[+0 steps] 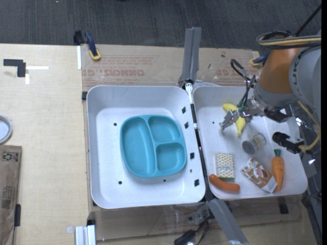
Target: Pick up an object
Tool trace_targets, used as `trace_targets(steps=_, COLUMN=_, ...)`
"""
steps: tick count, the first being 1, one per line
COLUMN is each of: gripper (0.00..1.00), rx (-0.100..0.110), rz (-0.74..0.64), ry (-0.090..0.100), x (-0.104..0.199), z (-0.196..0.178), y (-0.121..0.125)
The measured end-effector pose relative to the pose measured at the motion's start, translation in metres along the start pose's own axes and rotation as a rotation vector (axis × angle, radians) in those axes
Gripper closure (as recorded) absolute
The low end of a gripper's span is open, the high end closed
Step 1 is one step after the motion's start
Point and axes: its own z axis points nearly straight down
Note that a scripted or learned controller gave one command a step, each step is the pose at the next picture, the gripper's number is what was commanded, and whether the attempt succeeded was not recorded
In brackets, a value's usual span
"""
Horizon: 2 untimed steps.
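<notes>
My gripper (231, 120) hangs low in the right bin (204, 116), reaching in from the right. It sits right over the middle of a yellow banana (239, 128), whose ends stick out above and below it. The banana lies in the bin's upper middle part. Whether the gripper grasps the banana is hidden from this angle. The grey arm with its orange band (278, 70) rises at the upper right.
The right bin also holds a grey can (253, 143), a carrot (277, 170), a printed packet (258, 174), a small box (225, 165) and an orange-red sausage (225, 184). A teal divided plate (153, 146) lies in the left bin (102, 137).
</notes>
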Motion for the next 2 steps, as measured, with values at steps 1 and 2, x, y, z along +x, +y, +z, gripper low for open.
trace_targets(steps=1, gripper=1.0, rx=-0.001, rz=0.0, ry=-0.001, x=-0.001, z=-0.01, y=0.0)
trace_targets(steps=2, gripper=1.0, rx=-0.001, rz=0.016, ry=0.0, x=0.09, z=-0.102, y=0.047)
